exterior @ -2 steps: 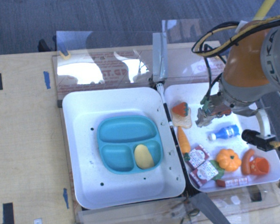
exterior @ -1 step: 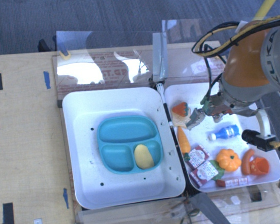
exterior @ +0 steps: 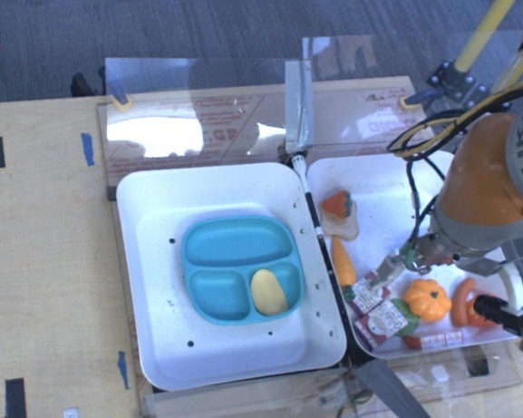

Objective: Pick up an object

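— Where is your tool?
— My tool (exterior: 396, 267) hangs low in the right bin (exterior: 377, 177); I cannot tell how wide it stands.
— And the things to pick?
— A small pumpkin (exterior: 427, 298) just beside it, a packet (exterior: 379, 309) under its tip, a carrot (exterior: 342, 262) near.

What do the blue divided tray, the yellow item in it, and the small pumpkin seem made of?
Blue divided tray: likely molded plastic, smooth, matte, uniform colour, rounded compartment edges. Yellow item: probably plastic or rubber toy food, smooth with a soft sheen. Small pumpkin: looks like glossy plastic, with ribbed lobes and bright highlights.
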`<state>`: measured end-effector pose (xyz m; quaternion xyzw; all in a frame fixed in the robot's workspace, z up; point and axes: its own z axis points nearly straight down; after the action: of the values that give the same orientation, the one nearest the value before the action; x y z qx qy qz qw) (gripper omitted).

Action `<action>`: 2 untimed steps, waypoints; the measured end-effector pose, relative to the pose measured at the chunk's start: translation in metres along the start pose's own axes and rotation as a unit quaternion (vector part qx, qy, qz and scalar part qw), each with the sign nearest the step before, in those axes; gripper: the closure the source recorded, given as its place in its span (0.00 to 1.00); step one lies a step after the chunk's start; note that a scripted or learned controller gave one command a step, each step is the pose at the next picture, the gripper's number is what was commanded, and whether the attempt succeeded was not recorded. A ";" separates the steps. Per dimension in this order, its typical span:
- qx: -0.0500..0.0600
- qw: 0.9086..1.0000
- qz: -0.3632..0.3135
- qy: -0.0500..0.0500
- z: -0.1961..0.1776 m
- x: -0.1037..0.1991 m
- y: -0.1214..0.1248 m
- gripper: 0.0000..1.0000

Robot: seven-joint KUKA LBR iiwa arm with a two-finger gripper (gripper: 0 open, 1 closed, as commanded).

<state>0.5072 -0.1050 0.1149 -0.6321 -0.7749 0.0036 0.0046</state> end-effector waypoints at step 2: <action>-0.015 0.992 -0.125 -0.007 0.023 -0.008 -0.023 0.00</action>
<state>0.4865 -0.1175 0.0924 -0.5305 -0.8476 -0.0048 -0.0100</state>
